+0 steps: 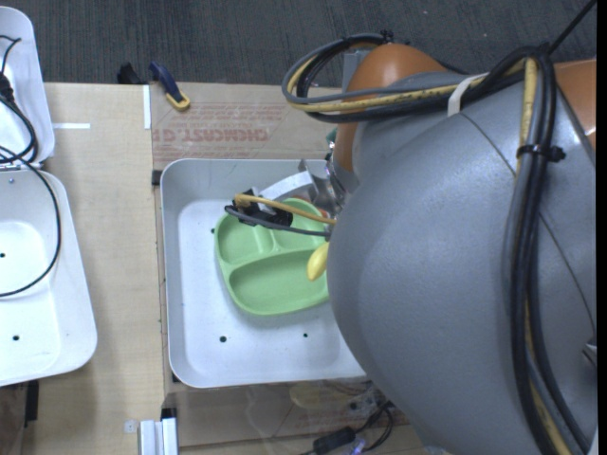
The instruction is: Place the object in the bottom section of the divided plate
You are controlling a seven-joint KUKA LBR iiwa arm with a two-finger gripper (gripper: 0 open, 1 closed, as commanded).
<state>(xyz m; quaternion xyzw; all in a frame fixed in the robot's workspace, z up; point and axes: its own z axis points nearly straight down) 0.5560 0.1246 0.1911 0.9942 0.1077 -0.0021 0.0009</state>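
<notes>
— Where is the yellow object (318,262)?
— It lies at the right side of the green divided plate (266,282), just beside the grey arm (455,254), near the ridge above the large lower section. In which section exactly, I cannot tell.
— And the gripper (321,195)?
— It is above the plate's upper right edge, inside the right white bin (173,273). Wide or narrow, I cannot tell.

We see the arm (455,273) as a broad, smooth grey shell, rounded like a dome, with an orange band (398,64) at its far end. Black cables (524,207) run over the grey and loop past the orange, and a white strap (465,93) crosses them. Pale metal of the end effector (319,184) shows beneath.
</notes>
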